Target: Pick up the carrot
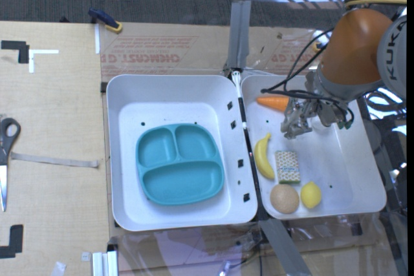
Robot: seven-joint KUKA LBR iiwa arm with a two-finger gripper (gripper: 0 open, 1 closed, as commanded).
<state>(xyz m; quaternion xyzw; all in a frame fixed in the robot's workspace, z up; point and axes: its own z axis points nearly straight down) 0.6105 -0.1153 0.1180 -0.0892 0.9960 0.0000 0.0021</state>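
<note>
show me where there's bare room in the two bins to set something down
Left bin: bare floor rings the blue divided plate, widest above it. Right bin: free patch right of the lemon and cracker pack. Crowded along its left side, with banana, egg, and carrot beside the pincer.

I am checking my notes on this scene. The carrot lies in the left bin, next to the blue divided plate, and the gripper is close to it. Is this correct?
Not quite. The camera view shows the carrot in the right bin, near its far left corner, not in the left bin. The blue divided plate sits in the left bin. The gripper is indeed close to the carrot, just right of it.
</note>
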